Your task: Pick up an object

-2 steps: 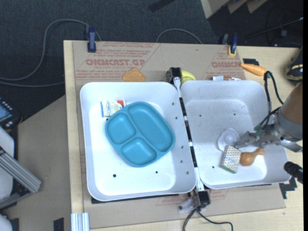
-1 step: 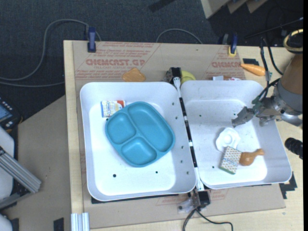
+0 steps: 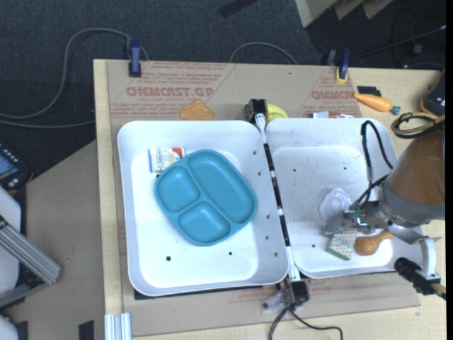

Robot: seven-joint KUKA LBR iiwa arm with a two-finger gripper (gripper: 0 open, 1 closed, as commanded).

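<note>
Two white bins sit side by side on the surface [image 3: 106, 190]. The arm [image 3: 417, 179] reaches into the right bin [image 3: 311, 154], and the end effector [image 3: 352, 220] is low in that bin's near-right corner, amid a small cluster of items. Whether it's spread or pinched can't be told; the tip is a dark blur against the clutter.

Items close by:
- clear wrap [image 3: 333, 204], crumpled, just left of the end effector, maybe touching it
- sponge [image 3: 342, 245], speckled w/ a green edge, just below the end effector
- brown piece [image 3: 371, 244], rounded, just below and to the right, next to the sponge

Well to the left, in the other bin [image 3: 141, 253]: a blue tray [image 3: 205, 195] w/ three compartments, a small carton [image 3: 164, 158] at its far-left edge.

Nothing is seen held, so the pick looks not yet made. Any of the three nearby items could be the target.

Risks, as a judgement:
- Items packed tight, so closing may catch two at once, or nudge one aside.
- The wrap is thin and likely slippery; it could slide out on the lift.
- The sponge lies flat, giving little edge to grab.
- The bin wall is near, which may block the approach.
</note>
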